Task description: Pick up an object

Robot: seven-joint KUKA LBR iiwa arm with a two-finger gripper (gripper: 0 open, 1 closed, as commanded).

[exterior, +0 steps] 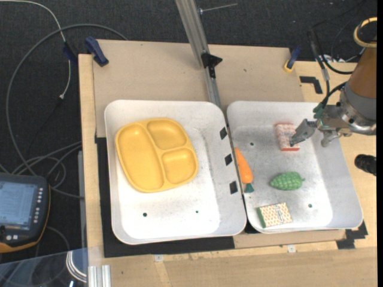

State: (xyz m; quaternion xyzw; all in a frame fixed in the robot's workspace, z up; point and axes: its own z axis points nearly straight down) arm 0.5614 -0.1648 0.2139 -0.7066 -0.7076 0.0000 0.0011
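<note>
- Bench [179, 262] front edge sits nearest the camera; both bins rest on it side by side.
- Left bin [179, 217] carries the yellow tray [157, 154], well apart from the arm. It is too wide for a two-finger grab, so I'd rule it out as a target.
- Right bin [335, 208] holds all the small items. Its raised wall runs close under the arm on the right, so a low sideways move could clip it.
- Gripper [310, 130] hangs over the right bin's upper part, fingers spread apart, nothing between them. One fingertip overlaps the pink box [285, 135] in this view; I can't tell height, so touching or above is unclear.
- Pink box is the likely target. Risk: fingers land off-centre, one on top, and push it instead of straddling it.
- Green lump [286, 181] is bumpy and rounded, and would probably squirt out of a pinch.
- Carrot [243, 167] lies against the divider, so there is no finger room on that side.
- Patterned card [274, 214] near the front wall is flat, with little to grip.
</note>
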